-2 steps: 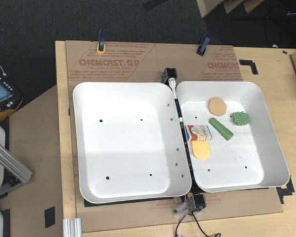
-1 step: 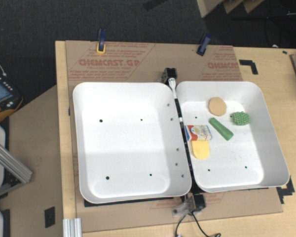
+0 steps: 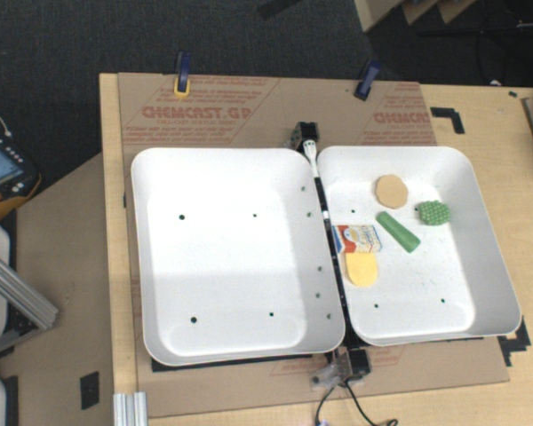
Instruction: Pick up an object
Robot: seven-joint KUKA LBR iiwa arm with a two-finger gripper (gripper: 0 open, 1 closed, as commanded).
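Neither the arm nor its fingers are anywhere over the bins at this moment, so I cannot tell whether the fingers are spread or pressed together, and nothing is held.

All 5 candidates lie in the right bin [image 3: 480,238], so I take its divider edge beside the left bin [image 3: 160,238] as the landmark. Closest to that edge sits a small printed packet [image 3: 359,237], with a yellow piece [image 3: 362,271] touching it on the camera-near side. Further from the edge, a green stick [image 3: 398,232] lies at a slant, and beyond it a bumpy green ball [image 3: 433,212] rests near the far wall. A tan round disc [image 3: 391,191] lies just up from the stick.

Both bins rest on a cardboard sheet [image 3: 249,100] clamped to the table by 2 blue clips [image 3: 183,74], likely so they stay put under pushing.

The pick is not yet begun. The disc and ball stand apart from neighbours, so they look easier to grasp than the touching packet and yellow piece.
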